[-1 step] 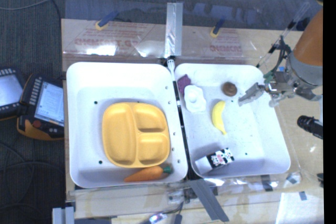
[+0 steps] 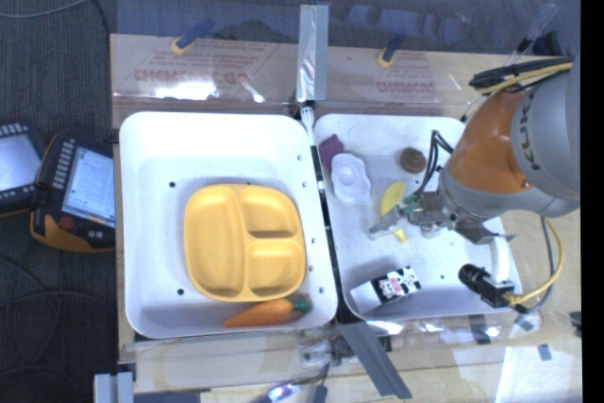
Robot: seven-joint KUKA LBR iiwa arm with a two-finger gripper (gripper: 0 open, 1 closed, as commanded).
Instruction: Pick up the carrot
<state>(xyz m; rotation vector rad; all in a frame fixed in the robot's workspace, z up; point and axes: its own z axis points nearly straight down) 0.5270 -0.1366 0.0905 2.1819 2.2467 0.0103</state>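
Two white bins are sitting before us: the left bin (image 2: 142, 231) is holding a yellow divided plate (image 2: 245, 239), the carrot (image 2: 264, 313) lying just below it, while the gripper (image 2: 392, 224) is hovering over the right bin (image 2: 453, 293), its opening indiscernible.

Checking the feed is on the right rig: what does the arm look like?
The arm is grey with a broad orange band above the wrist and dark lettering on its grey shell. Black and yellow cables run along it. The gripper is small, dark and metallic.
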